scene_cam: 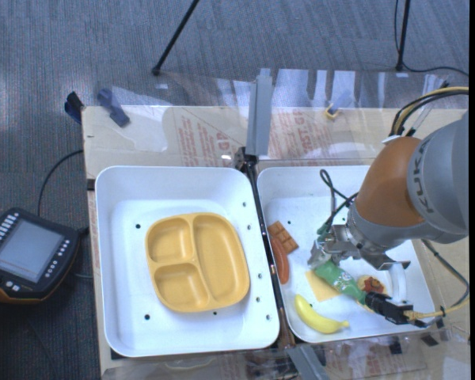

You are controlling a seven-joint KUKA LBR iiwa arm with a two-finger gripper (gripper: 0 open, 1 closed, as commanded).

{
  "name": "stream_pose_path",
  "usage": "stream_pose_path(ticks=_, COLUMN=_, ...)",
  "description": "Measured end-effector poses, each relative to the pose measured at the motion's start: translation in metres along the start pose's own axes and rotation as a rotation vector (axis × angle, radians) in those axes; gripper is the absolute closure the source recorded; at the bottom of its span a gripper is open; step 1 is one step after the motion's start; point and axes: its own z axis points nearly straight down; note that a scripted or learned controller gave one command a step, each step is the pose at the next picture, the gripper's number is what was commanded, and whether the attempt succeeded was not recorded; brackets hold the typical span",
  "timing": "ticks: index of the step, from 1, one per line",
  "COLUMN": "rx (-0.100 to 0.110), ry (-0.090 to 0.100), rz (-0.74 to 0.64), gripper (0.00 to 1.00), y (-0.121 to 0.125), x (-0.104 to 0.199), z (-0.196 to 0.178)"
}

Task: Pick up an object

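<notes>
Two white bins share my bench; over the right bin [273,182] my gripper [338,253] hangs low above the green packet [338,279], close enough to grasp; its grip I cannot tell.

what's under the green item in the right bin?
A flat yellow slice lies partly beneath the green item; its left edge shows. The rest is covered by the item and the gripper above.

Yellow divided plate [196,260] in left bin [111,212] — well left of gripper; handheld control pendant [24,252] on floor farther left; tripod legs [178,28] beyond bench.
</notes>
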Motion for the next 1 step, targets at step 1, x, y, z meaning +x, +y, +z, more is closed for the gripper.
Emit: stream_pose_path(ticks=1, rx=-0.022, ry=-0.003, rz=-0.011, gripper=1.00, y=0.0898, x=0.0478, z=-0.1011)
